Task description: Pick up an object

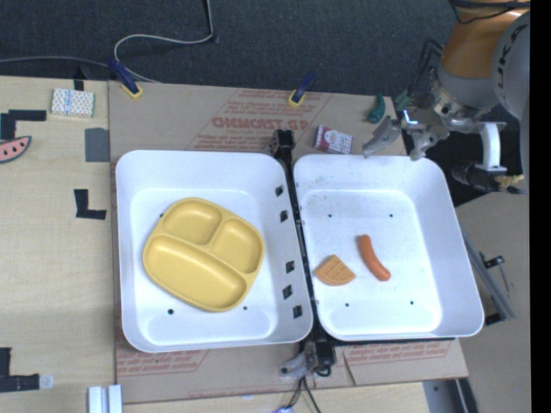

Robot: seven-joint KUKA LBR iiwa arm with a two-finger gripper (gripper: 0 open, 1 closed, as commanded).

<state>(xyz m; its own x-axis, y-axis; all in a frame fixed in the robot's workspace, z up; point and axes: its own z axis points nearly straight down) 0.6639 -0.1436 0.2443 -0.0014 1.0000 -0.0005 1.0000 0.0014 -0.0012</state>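
Two white bins: left bin (pixel 138 317) with one yellow divided plate (pixel 203 253); right bin (pixel 448 256) with one sausage (pixel 374 257) and one waffle piece (pixel 334 271). Gripper (pixel 394 141) poised above right bin's far rim, fingers spread, pinching nothing.

A robotics lab: taped cardboard bench (pixel 258 119), trailing cable (pixel 172 37), white bins (pixel 129 231).

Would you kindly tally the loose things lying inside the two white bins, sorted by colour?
Yellow: 1, the yellow plastic divided plate in the left bin.
Orange-red: 1, the orange-red toy sausage in the right bin.
Tan: 1, the tan waffle-patterned toy wedge in the right bin, beside the sausage.
Total: 3
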